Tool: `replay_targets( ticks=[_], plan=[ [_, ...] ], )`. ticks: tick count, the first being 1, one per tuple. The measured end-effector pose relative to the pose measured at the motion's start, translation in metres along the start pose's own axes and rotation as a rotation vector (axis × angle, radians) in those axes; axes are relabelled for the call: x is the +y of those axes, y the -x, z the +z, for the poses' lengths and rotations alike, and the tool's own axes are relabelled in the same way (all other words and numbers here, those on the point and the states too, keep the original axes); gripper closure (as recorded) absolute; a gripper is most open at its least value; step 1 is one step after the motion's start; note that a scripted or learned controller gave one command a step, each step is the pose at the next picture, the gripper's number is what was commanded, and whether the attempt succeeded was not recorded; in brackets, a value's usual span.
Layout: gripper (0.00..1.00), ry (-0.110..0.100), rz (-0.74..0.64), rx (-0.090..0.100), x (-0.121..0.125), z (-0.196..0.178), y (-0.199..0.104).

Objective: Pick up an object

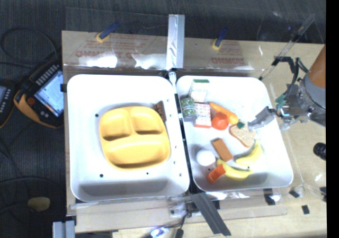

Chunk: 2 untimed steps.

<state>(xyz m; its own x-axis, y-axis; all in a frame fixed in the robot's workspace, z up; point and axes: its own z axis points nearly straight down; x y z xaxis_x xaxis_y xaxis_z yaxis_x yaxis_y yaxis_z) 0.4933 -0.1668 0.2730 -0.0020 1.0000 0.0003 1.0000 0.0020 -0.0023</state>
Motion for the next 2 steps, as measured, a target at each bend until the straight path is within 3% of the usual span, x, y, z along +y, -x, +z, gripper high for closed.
replay_targets(
  ticks=[1,2],
  plan=[
    [0.00,0.001,-0.042,0.000,-0.009,-0.028,0.033],
    [0.00,-0.002,-0.074,0.001,-0.010,0.114,-0.019]
  ],
)
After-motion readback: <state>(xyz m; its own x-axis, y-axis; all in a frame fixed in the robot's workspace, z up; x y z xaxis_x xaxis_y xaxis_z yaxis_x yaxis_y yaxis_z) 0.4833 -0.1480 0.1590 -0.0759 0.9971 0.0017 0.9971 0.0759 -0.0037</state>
